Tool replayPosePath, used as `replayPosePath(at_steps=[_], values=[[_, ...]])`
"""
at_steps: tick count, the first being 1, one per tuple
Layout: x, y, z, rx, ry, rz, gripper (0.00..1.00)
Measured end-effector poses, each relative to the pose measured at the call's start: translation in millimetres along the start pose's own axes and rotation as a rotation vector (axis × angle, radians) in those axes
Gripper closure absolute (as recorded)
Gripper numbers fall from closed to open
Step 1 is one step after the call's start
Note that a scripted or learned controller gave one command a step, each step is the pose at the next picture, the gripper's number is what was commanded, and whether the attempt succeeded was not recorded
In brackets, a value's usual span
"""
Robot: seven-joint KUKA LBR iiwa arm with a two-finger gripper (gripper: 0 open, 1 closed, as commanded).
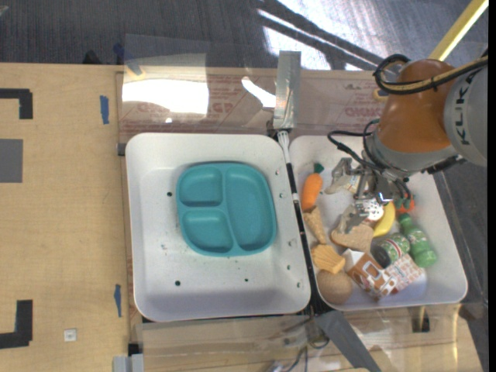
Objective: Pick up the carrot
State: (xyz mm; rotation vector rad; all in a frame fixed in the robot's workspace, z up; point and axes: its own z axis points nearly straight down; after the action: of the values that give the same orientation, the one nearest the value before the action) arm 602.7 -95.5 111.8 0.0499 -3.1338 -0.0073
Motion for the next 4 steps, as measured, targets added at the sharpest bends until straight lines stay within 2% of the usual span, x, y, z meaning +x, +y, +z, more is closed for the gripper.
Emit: replayPosePath(at_steps=[1, 2, 3, 4], values=[[-12.9, 43.7, -76.4, 0.007, -0.019, -0.343, 0.0], [10.4, -5.0, 9.1, 0.011, -0.027, -0.253, 0.0], [98.2, -15.7, 12.6, 0.015, -0.055, -0.117, 0.0], [97.8, -14.2, 2.9, 0.015, -0.055, -0.121, 1.0]])
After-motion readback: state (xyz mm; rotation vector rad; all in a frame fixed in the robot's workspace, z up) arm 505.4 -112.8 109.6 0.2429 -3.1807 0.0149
